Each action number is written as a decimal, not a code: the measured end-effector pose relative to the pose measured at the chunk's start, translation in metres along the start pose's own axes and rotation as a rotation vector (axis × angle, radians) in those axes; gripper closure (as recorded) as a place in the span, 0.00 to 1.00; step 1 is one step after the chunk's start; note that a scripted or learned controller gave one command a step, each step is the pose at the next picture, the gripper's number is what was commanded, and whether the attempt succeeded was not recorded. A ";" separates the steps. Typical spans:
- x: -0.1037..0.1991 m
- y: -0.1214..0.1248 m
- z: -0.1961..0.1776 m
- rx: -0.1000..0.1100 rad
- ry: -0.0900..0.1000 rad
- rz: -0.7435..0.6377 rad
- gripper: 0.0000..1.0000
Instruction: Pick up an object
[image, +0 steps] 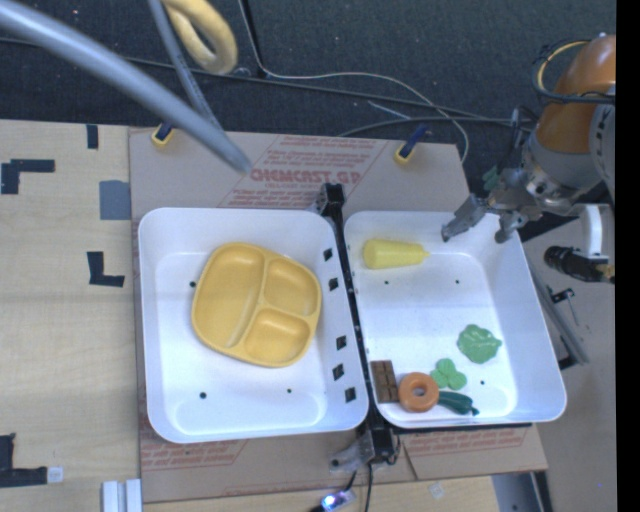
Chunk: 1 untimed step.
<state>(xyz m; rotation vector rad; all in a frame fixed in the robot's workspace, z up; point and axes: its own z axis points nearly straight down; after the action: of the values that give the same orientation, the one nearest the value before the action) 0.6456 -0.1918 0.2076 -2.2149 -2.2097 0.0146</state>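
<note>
With jaws spread and holding nothing, the gripper (480, 226) at the right bin's (532, 300) far edge should descend squarely over the nearby yellow wedge (392, 254).

End effector (480, 226) open, fingers spread, empty.

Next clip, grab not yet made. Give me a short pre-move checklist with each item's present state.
1. Pincer spread wide enough to take an object: ok, both fingers stand apart.
2. Pincer carrying nothing: ok, nothing shows between the fingers.
3. Pincer over the right bin: ok, near its far right corner.
4. Target within easy approach: ok, the yellow piece lies alone beside the divider.
5. Free room around the other objects: not ok, the donut, brown block and green pieces crowd the near edge.
6. Height above the bin floor: cannot tell.
</note>
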 end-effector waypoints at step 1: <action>0.001 0.003 -0.010 -0.014 -0.003 -0.004 0.00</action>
<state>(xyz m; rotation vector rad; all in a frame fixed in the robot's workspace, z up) 0.6488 -0.1911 0.2171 -2.2193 -2.2226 0.0020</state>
